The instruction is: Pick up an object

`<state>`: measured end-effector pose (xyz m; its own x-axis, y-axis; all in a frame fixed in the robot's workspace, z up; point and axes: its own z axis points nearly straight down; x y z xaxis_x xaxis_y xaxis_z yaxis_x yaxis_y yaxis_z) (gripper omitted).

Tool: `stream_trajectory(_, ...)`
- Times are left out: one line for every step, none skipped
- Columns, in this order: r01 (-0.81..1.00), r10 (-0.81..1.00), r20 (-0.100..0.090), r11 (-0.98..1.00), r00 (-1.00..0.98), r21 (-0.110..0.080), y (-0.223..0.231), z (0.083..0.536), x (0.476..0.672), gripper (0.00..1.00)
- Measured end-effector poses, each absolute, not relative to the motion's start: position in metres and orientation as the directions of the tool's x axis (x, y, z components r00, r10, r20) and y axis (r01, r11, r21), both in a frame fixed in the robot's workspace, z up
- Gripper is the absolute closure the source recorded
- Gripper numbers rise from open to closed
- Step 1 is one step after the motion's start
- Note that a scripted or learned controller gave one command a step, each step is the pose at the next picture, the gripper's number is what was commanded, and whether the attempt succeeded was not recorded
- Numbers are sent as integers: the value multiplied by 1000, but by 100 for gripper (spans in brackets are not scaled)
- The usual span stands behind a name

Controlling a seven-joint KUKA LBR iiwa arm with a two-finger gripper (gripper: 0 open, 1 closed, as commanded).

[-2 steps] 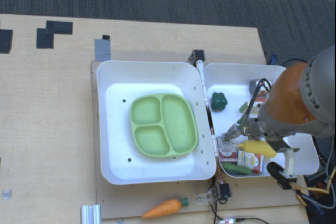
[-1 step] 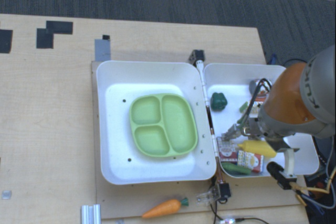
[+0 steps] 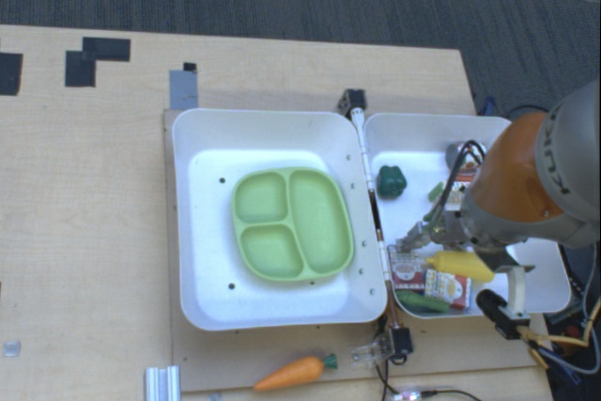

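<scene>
The claw (image 3: pixel 413 242) sits low in the right bin (image 3: pixel 418 138), near its left wall, at the end of the grey arm (image 3: pixel 563 155) that leans in from the right with its orange band (image 3: pixel 512 178) just above the wrist. Whether the claw is spread or pressed together cannot be told from this view, since the wrist and cables crowd it. Directly below the claw lies a small red and white packet (image 3: pixel 408 274), close to or touching the claw's tip; which one is unclear. Just to the right of that packet lies a yellow object (image 3: pixel 460 264), partly under the wrist, and below both, along the bin's near edge, lies a long green vegetable (image 3: pixel 424 302). Up and slightly left of the claw, apart from it, sits a dark green lump like a broccoli head (image 3: pixel 391 180).

Left of the claw, past the shared wall, the left bin (image 3: pixel 202 202) holds a light green divided plate (image 3: pixel 292 223) with three compartments. Below and left of the claw, outside the bins on the wooden desk (image 3: pixel 84 202), lies a toy carrot (image 3: pixel 293 373).
</scene>
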<state>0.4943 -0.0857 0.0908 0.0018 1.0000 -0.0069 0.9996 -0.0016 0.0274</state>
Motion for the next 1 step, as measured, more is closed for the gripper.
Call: stream_trajectory(1000, 1000, -8, -2, 3, 28, -85, 91, 494, 0)
